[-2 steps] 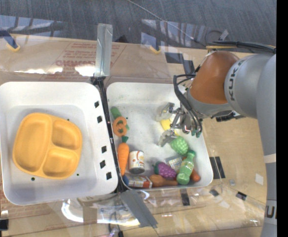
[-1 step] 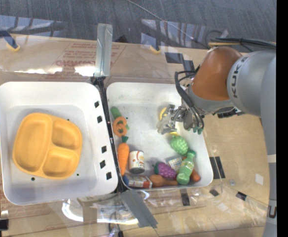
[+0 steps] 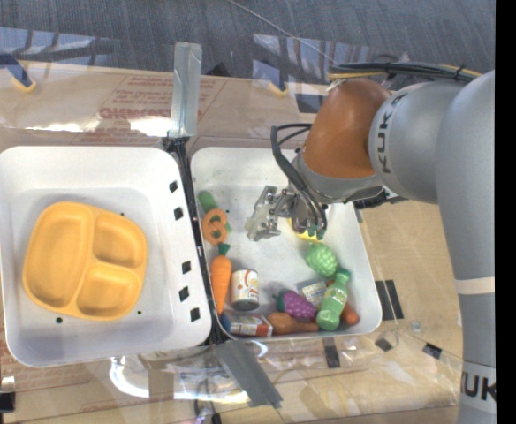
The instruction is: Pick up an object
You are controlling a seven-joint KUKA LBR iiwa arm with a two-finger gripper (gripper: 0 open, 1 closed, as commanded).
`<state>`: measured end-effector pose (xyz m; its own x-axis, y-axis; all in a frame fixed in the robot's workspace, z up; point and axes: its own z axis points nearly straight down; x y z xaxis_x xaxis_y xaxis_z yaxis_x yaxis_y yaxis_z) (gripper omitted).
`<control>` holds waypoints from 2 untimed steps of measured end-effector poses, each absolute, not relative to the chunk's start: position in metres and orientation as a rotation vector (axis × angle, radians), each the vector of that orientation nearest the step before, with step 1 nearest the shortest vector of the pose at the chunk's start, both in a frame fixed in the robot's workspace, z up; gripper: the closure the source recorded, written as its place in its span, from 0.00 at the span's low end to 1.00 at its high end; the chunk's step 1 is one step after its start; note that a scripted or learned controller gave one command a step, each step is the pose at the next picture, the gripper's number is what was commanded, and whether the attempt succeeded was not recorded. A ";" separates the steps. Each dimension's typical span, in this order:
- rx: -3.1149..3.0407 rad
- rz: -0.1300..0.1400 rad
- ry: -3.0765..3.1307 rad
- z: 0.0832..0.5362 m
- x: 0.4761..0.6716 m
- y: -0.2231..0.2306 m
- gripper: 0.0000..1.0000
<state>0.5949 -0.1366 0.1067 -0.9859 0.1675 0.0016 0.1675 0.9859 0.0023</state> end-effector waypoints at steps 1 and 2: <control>-0.264 0.003 -3.129 0.092 0.577 -0.093 1.00; 0.423 0.003 -3.116 0.093 0.583 -0.152 1.00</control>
